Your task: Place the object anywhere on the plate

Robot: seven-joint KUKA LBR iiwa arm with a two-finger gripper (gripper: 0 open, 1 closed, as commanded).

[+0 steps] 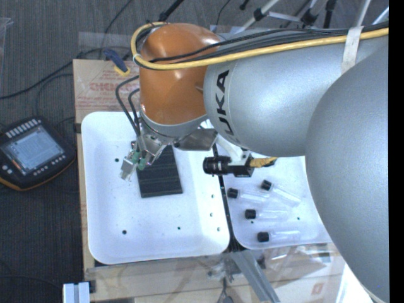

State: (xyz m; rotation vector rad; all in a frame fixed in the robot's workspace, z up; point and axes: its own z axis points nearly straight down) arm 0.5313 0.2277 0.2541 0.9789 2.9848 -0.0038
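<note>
Nearest the camera, the front rim of the left bin (158,248) lies bare apart from a few dark specks, and beside it the right bin (297,242) holds several clear tubes (278,235) with black caps, scattered and lying flat.

Further in, on the floor of the left bin, sits a dark ribbed slab (159,174), which I take for the plate. It is roughly rectangular, its long axis running from the near edge away toward the arm, tilted slightly left at the far end.

At the slab's far left corner hangs the claw (136,160), a small metal and green piece under the orange band of the arm (173,74). I cannot tell how wide the claw stands, nor whether anything is held in it; the object itself I cannot pick out with any certainty.

Judging by that, the work looks to be at the placing stage, with the claw at the plate's edge. The next move would call for shifting a little toward the middle of the slab before letting go.

Beyond, a handheld control unit (31,153) lies on the dark floor at left.
</note>
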